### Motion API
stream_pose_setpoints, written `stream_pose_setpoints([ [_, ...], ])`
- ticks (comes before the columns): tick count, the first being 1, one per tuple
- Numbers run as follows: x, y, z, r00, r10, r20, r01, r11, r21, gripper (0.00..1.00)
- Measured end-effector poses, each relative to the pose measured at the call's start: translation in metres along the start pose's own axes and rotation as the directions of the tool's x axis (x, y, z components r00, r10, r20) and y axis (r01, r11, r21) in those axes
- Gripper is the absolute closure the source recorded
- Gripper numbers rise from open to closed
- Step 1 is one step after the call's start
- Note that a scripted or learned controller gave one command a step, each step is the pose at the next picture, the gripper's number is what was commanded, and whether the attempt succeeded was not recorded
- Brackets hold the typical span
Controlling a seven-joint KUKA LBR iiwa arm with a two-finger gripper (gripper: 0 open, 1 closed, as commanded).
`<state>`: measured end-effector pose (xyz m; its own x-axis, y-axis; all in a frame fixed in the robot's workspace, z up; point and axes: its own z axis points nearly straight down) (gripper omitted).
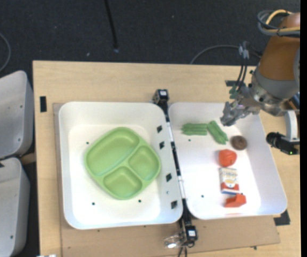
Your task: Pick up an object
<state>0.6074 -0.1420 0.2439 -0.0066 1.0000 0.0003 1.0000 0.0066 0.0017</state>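
A robotics lab; grey arm [274,63], cabled bench [115,71], two white bins [67,208].

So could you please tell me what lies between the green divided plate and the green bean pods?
In the camera view, the two bins' adjoining rims lie between the green divided plate and the green bean pods; otherwise bare white bin floor.

Pale wooden bench top [115,71], matt; two white plastic bins [73,197], smooth; light green divided plastic tray [122,162], slightly glossy; dark carpet-like floor [62,20], rough.
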Motion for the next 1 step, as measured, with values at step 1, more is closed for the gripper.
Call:
stream_pose_setpoints([
  [1,0.0576,0.0078,0.0094,1.0,-0.001,-0.001,0.001,1.0,0.001,1.0],
])
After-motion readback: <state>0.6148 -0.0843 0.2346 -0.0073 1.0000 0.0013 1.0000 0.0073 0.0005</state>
